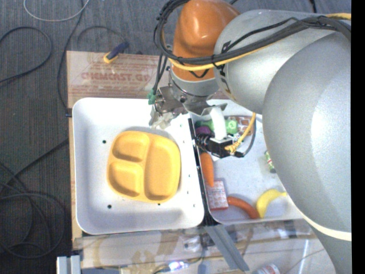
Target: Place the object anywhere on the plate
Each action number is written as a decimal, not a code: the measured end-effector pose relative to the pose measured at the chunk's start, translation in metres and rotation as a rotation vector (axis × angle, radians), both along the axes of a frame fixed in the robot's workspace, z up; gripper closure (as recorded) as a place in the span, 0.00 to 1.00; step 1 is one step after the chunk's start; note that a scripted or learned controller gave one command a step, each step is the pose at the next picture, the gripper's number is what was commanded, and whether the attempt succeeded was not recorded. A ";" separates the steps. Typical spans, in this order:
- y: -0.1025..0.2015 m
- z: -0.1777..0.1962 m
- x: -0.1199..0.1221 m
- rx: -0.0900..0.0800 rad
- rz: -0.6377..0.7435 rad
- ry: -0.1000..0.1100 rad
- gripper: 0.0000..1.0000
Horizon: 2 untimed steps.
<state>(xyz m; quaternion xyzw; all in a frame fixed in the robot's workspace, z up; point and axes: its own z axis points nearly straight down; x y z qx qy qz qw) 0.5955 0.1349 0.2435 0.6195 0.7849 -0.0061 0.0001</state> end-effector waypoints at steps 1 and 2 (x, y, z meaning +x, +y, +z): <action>0.059 -0.042 -0.041 0.008 0.177 -0.001 1.00; -0.005 -0.032 -0.074 0.006 -0.027 -0.001 1.00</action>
